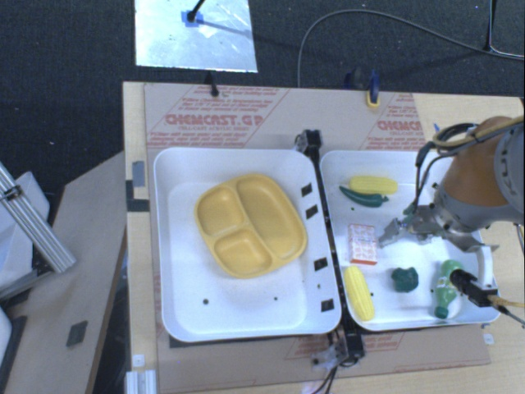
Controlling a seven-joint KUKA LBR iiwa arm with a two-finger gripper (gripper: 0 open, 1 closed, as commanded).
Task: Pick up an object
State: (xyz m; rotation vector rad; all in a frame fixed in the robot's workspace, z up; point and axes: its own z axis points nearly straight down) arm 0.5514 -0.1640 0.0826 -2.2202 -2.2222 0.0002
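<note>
In the right bin point(385, 322) lie several small objects: a yellow corn-like piece point(373, 185) with a dark green pepper point(363, 197) against it at the back, a red-and-white packet point(362, 244), a yellow corn cob point(358, 292) at the front left, a dark green lump point(404, 279), and a green-and-white bottle shape point(445, 290) at the front right. My gripper point(432, 251) hangs over the right half of this bin, just behind the green lump. It is open, its fingers point(391, 231) spread wide with nothing between them.
The left bin point(176, 245) holds a yellow divided plate point(248, 223). A black-clipped rim point(321, 220) separates the two bins. My grey arm with its orange band point(484, 167) covers the right bin's far right side. Cables run over the cardboard behind the bins.
</note>
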